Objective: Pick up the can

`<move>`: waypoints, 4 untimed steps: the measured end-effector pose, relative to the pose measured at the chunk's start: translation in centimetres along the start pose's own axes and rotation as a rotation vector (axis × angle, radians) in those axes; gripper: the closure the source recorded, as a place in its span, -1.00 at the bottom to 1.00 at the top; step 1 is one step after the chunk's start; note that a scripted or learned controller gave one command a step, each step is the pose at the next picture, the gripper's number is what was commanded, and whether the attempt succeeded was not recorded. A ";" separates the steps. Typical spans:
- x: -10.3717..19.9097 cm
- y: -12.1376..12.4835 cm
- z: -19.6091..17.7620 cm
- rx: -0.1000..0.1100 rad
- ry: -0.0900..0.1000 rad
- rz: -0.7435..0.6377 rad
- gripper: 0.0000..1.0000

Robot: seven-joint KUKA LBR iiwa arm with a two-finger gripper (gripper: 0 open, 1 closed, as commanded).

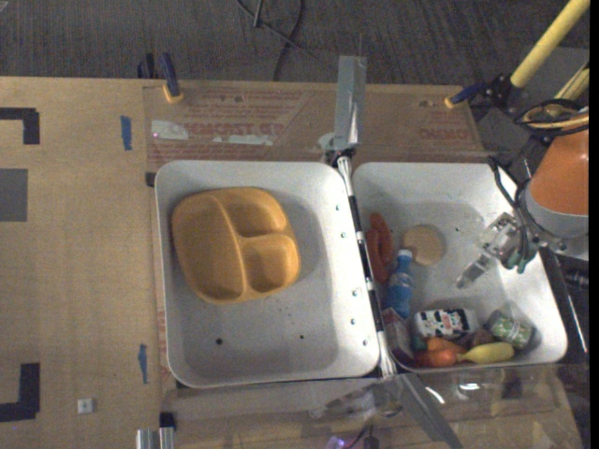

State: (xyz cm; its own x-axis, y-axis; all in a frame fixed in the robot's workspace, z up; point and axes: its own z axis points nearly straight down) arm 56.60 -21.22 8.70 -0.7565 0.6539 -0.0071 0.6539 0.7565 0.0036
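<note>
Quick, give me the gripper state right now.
Gripper: open, holding nothing, over the right bin, up and left of the can.

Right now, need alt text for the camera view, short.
Overhead view of two white bins: the gripper hovers over the right bin, above a green can lying in its near right corner beside a banana. The left bin holds a yellow divided tray.

a lab: taped bench (75,251), clamps (170,78), loose cables (271,7).
</note>
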 end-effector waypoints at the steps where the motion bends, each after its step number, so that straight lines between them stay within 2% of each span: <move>1: -6.6 4.6 0.1 -0.001 0.004 0.038 -1.00; 2: -2.7 2.1 0.0 0.000 0.002 -0.140 -1.00; 3: -2.9 1.1 0.0 0.001 0.003 -0.004 -1.00; 4: 0.9 -1.1 -0.1 0.000 0.001 -0.024 -1.00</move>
State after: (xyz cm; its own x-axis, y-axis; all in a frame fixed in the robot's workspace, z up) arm 55.15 -21.46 8.74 -0.7723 0.6353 -0.0058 0.6353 0.7723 0.0030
